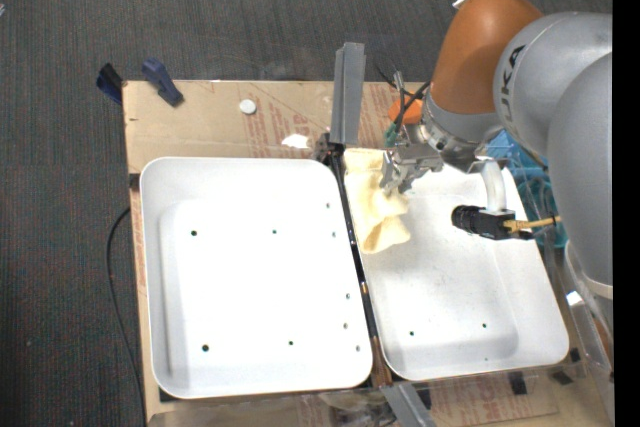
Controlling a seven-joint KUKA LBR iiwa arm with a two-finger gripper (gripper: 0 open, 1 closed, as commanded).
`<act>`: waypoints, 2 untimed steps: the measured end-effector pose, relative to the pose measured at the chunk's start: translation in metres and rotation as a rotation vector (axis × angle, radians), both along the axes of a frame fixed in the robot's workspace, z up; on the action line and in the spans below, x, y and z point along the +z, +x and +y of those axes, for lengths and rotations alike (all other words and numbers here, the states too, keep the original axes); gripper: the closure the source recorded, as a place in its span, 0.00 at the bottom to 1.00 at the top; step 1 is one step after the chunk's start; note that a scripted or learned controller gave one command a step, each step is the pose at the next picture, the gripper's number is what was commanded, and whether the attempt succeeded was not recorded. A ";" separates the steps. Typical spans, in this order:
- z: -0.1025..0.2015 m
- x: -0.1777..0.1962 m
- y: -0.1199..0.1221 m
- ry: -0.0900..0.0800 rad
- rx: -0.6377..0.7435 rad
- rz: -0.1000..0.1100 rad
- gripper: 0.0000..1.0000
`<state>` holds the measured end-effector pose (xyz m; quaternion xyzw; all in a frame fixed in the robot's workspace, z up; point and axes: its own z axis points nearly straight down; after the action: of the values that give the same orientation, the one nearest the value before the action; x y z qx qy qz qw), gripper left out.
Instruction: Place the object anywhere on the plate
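Cream cloth (383, 208) lies just under the pincer (402, 177).

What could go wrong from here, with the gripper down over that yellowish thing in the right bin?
1. The pale yellow object lies crumpled against the right bin's left wall, by the divider; the gripper could strike the wall or catch only an edge.
2. It looks limp, so it may slip out when lifted.
3. A black part on the arm hangs low over the bin and could snag.
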<state>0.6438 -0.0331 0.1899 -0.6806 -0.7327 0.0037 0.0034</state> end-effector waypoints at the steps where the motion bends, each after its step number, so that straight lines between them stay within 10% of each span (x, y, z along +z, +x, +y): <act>1: 0.001 0.034 0.001 0.001 0.005 -0.004 1.00; 2: 0.043 0.021 -0.030 0.003 0.403 -0.004 1.00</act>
<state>0.6139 0.0098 0.2113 -0.5203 -0.8540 0.0019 0.0023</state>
